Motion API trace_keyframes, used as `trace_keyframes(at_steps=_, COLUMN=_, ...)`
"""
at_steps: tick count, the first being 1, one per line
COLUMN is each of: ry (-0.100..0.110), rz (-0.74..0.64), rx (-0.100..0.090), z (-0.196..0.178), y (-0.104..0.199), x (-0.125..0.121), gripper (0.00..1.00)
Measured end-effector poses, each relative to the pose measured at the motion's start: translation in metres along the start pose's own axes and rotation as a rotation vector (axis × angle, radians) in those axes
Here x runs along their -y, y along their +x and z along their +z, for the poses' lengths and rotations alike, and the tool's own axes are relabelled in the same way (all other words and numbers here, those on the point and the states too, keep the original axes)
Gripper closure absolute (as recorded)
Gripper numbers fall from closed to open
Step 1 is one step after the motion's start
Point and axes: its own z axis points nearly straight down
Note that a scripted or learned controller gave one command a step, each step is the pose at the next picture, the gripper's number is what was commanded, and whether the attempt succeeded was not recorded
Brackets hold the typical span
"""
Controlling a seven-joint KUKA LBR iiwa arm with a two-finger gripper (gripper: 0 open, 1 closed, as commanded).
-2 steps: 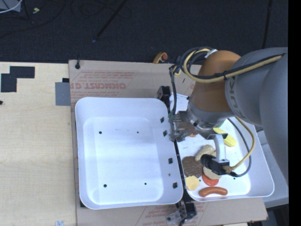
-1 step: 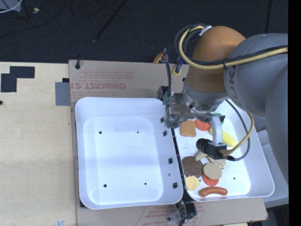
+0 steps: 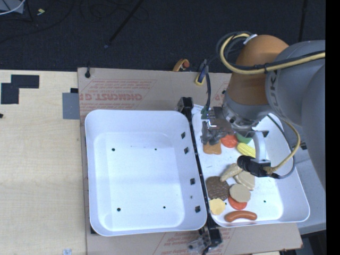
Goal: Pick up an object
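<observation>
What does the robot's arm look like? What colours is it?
The arm is big, rounded and grey, with a shiny orange band above the wrist. A yellow cable loops over the orange part, and a black cable curls below it. At the end sits a small metal gripper, silvery and dark.

The arm [image 3: 297,73] is smooth matte grey, thick and rounded, with a broad glossy orange band [image 3: 257,68] shaped like a dome above the wrist. A yellow-and-black cable [image 3: 229,47] loops out over the band's top, and a thinner dark cable [image 3: 291,147] curves below the wrist to a black connector [image 3: 255,167]. The tool [image 3: 212,132] is small, of bare silvery metal with dark parts.
</observation>
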Motion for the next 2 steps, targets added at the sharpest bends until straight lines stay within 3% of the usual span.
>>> trace_keyframes(at_steps=1, ry=0.003, rz=-0.001, rx=-0.002, z=0.033, y=-0.032, x=0.033, gripper=1.0)
trace_keyframes(at_steps=2, ry=-0.007, rz=-0.016, rx=-0.006, z=0.03, y=0.075, x=-0.036, gripper=1.0)
